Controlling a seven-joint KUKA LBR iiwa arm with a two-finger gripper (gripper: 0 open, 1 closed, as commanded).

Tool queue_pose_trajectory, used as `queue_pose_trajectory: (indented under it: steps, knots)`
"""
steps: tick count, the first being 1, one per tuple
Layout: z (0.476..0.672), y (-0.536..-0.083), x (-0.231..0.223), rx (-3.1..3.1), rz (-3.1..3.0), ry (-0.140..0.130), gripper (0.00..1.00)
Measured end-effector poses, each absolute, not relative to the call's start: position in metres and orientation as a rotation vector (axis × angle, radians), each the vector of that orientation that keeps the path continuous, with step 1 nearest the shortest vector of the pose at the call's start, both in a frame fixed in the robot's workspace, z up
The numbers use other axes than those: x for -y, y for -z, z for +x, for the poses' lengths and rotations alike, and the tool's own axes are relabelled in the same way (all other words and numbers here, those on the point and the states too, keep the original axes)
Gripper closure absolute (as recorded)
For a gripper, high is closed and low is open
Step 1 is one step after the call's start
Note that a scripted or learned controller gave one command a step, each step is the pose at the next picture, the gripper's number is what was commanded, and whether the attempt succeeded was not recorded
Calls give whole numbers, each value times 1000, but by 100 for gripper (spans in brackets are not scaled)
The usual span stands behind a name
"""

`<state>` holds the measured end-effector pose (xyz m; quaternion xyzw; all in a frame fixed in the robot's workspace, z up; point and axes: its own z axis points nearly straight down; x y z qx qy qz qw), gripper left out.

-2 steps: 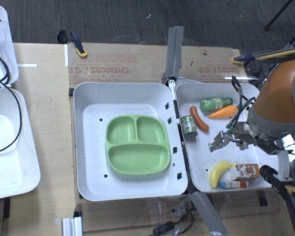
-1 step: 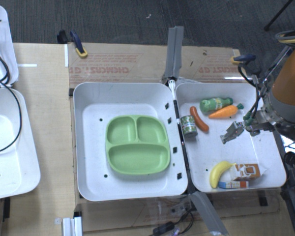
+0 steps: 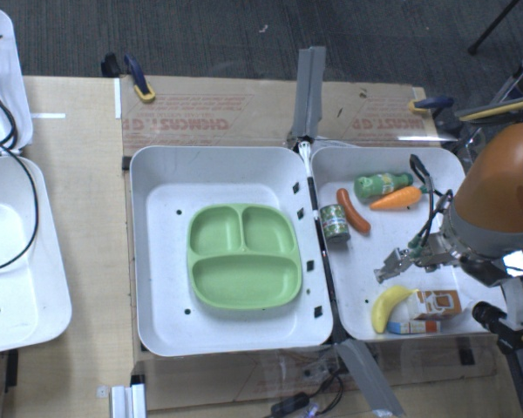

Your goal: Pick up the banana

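Banana (image 3: 388, 307) lies in the right bin (image 3: 359, 174), near its front wall, curving from a lower end up toward the right, where it touches or nearly touches a small orange-and-white carton (image 3: 429, 310). The gripper (image 3: 390, 268) hangs just above and behind the fruit, reaching in from the right under the orange wrist. Nothing sits between its metal tips, but the slant and clutter of the tool make it impossible to tell how wide it stands.

Judging from this layout, the main risk is the carton: a descent slightly to the right would land a finger on the box instead of the peel, or pinch both together. The banana's curve and smooth skin could also let it roll or squirt out of a two-finger pinch, and the bin's front wall leaves little room on that side.

Farther back in the same bin are a small can (image 3: 335, 222), a red sausage (image 3: 353, 212), a green bottle (image 3: 379, 184) and a carrot (image 3: 397, 198), all well apart from the target. The left bin (image 3: 148, 259) holds a green divided plate (image 3: 244, 257).
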<state>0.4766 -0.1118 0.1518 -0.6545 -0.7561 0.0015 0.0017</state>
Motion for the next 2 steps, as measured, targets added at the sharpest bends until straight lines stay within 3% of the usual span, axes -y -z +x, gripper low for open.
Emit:
queue_pose_trajectory:
  steps: [1,2]
  knots:
    - [476,-90,114,2376,-2050,-4,0]
    - [504,-91,147,2505,-1896,-2,0]
